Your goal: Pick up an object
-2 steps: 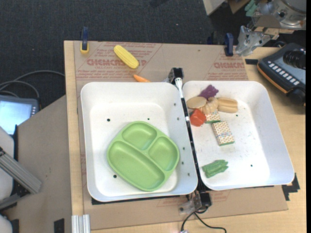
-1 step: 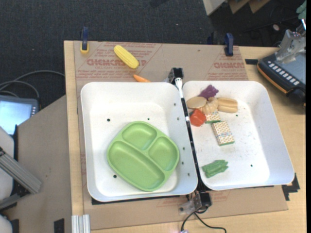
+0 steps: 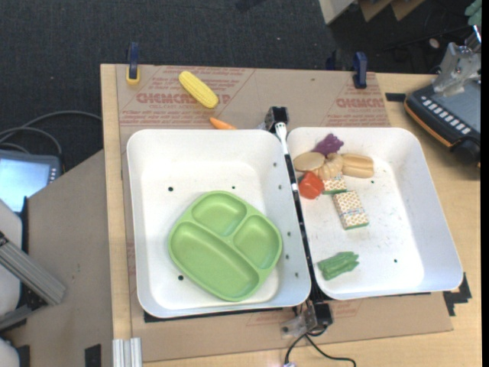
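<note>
Brown bench board carries two white bins, and the green pepper (image 3: 338,264) lying alone at six o'clock in the right bin (image 3: 428,205) looks the cleanest pick, approached straight down; the gripper's state I cannot tell.

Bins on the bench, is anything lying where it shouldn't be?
Yes. A yellow toy corn cob and a small orange piece lie on the cardboard behind the left bin, outside both bins.

Red "CHEMCAN…" lettering marks the cardboard sheet (image 3: 252,82).
</note>
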`<move>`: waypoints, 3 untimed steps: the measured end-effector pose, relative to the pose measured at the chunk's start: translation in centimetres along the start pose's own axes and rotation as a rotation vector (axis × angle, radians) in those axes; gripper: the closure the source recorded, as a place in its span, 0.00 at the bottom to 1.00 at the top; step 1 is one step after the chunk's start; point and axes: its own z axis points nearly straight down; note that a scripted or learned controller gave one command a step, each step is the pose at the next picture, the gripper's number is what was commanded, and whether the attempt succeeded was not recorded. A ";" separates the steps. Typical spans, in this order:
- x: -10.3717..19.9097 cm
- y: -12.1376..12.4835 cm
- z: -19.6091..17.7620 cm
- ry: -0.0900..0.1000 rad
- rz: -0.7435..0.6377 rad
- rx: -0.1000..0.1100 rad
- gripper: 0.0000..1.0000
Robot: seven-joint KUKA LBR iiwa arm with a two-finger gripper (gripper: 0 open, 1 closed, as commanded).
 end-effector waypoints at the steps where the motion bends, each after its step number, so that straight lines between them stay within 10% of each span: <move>1: -1.6 -4.4 18.0 0.007 0.005 0.027 1.00; 2: 4.1 -1.7 15.1 0.004 -0.005 0.003 1.00; 3: 0.5 -7.6 6.7 0.002 0.005 -0.002 1.00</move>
